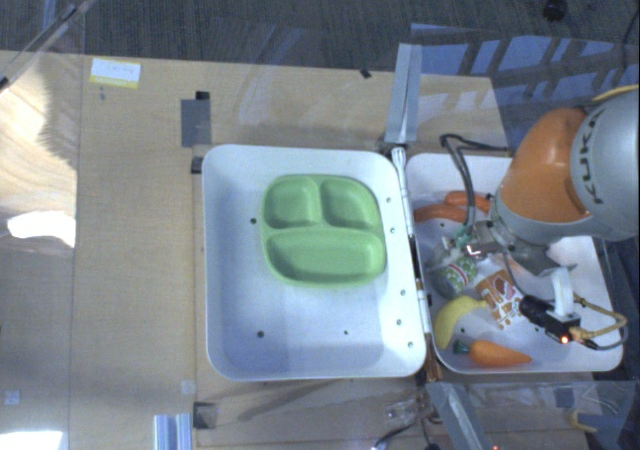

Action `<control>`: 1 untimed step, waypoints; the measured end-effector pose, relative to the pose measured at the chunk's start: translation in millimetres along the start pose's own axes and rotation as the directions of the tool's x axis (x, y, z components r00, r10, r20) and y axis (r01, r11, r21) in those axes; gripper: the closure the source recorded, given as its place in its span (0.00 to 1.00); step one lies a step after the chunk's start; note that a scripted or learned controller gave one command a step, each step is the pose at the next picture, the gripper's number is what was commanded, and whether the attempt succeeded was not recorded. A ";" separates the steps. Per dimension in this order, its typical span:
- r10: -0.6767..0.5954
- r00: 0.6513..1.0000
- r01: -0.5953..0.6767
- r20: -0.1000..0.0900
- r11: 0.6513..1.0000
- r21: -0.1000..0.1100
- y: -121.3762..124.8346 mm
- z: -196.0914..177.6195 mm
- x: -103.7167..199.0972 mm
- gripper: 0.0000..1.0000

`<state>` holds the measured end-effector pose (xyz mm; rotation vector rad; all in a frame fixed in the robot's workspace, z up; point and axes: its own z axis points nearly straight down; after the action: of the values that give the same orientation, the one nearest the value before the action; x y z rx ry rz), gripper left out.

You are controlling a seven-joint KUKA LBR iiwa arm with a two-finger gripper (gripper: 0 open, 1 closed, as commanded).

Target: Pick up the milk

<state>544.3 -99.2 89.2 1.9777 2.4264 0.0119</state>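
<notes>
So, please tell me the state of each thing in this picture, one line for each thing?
green plate: upright, lying flat in the left bin.
carrot: lying on its side near the front edge of the right bin.
yellow fruit: lying in the right bin, beside the carrot.
gripper: down among the items; grasp hidden.

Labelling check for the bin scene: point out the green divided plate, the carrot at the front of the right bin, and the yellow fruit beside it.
green divided plate (325, 230): camera view, on its long front compartment.
carrot (497, 355): camera view, middle of the orange body.
yellow fruit (455, 319): camera view, on its yellow skin.
</notes>
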 end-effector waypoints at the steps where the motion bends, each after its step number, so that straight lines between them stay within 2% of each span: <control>1: -0.001 1.000 0.001 0.005 1.000 -0.011 3.7 -12.7 -1.1 1.00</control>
<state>548.0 -99.5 101.9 1.9697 2.4196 0.0203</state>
